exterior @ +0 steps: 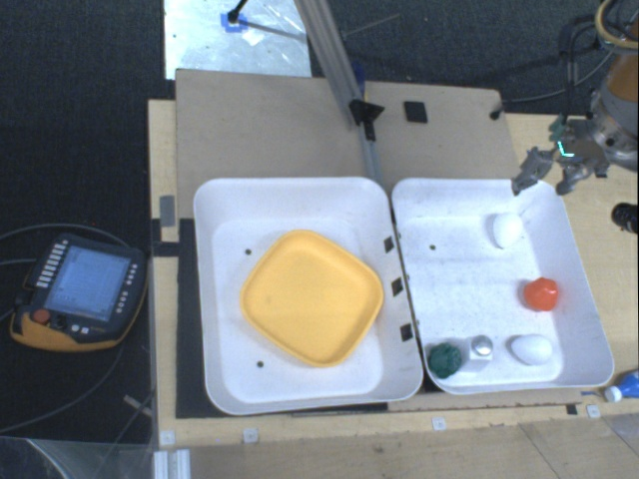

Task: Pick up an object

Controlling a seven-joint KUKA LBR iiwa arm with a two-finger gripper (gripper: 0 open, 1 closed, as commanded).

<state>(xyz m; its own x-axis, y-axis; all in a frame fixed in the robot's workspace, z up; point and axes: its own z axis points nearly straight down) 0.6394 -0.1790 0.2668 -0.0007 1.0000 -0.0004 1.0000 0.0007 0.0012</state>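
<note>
From my station I see the two-finger gripper (547, 173) hanging at the upper right corner of the right-hand shallow white bin (454, 257), just over its back rim. Its two dark fingers are spread apart with nothing between them, so I judge it open and carrying nothing. Above it, the grey wrist with the orange band (617, 18) comes in from the right edge of the frame.

Nearest to the gripper is a small white rounded object (506, 230), lying in the bin a little below and to the left of the fingers, near but clearly apart from them. Further down the same side is a small red-orange ball (541, 293), and below that a second white egg-shaped object (530, 347) near the bin's front wall. In the front left corner of that bin a dark green fuzzy ball (444, 359) rests just beside a small silver metallic piece (481, 347); whether those two touch I cannot tell.

The left-hand white bin (225, 267) holds a large yellow square plastic plate (312, 295) lying flat in its middle. Off the bench to the left rests the control pendant (78, 289) with its blue screen.

As I read it, the task is at its very start: no object is lifted, all lie on the bin floors. Still to do, in my judgement, are choosing a target, the descent, closing on it and the lift. The upper white object looks the easiest reach.
</note>
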